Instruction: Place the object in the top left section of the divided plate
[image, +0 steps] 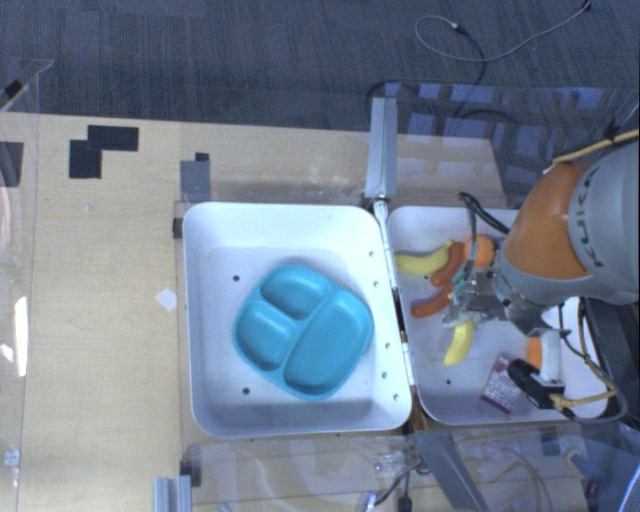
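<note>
Pincer (466, 300) hung low in the right bin (440, 400) among toy food, jaw spread not discernible, just above a small yellow banana (458, 343), which looked light, stiff and slick, best gripped across its middle; blue divided plate (304, 330) lay in the left bin (210, 300).

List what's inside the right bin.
In the right bin: a yellow banana, a red sausage-shaped toy, a small yellow piece, a dark packet and an orange item. The arm covers the bin's right side.
</note>
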